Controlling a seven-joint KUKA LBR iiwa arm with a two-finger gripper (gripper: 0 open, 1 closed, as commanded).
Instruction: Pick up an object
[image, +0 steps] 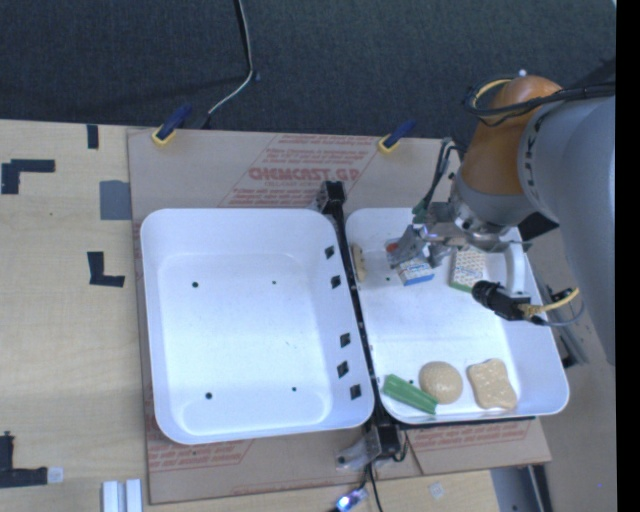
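My gripper (412, 248) hangs low over the back part of the right bin (452, 325), reaching in from the right. A small blue and white box (418, 272) lies right under its tip, touching or nearly touching it. I cannot tell whether the box is held. A speckled white and green packet (467, 267) rests just right of the box, partly under the wrist. At the bin's front lie a green stick (410, 393), a round tan bun (440, 381) and a tan biscuit-like piece (492, 384). A small tan item (358, 262) sits against the bin's left wall.
The left bin (240, 320) stands beside the right one, with black clips along the shared wall (345, 300). Both bins rest on a cardboard sheet (290, 170). The arm's grey body and orange band (500, 140) loom over the right bin's back right corner.
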